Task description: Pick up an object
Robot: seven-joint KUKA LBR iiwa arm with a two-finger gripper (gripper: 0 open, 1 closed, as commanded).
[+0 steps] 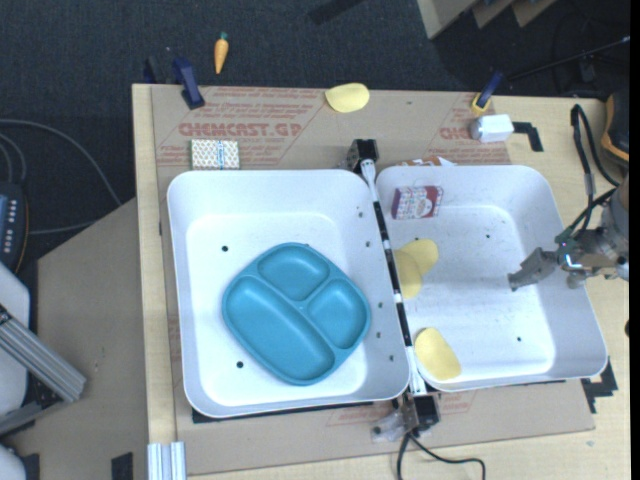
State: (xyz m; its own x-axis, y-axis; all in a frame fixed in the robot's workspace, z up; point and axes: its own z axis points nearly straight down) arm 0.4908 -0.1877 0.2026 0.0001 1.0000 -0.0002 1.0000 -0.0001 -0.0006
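Camera view: blue divided plate (295, 312) lies in left bin (190, 218). Right bin (530, 193) holds three things: two yellow pieces (415, 260) (437, 354) by its left wall, a small red-white packet (416, 202) at its far edge. Pincer (532, 271) is seen over right bin, nothing gripped; open/closed state can't be told. Table (150, 148) is brown board, dark carpet (90, 38) beyond.

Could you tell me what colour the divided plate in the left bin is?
Blue, seen in the camera view: plate.

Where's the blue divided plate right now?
The blue divided plate lies in the left bin of the camera view, near its middle, across the divider from the yellow pieces in the right bin.
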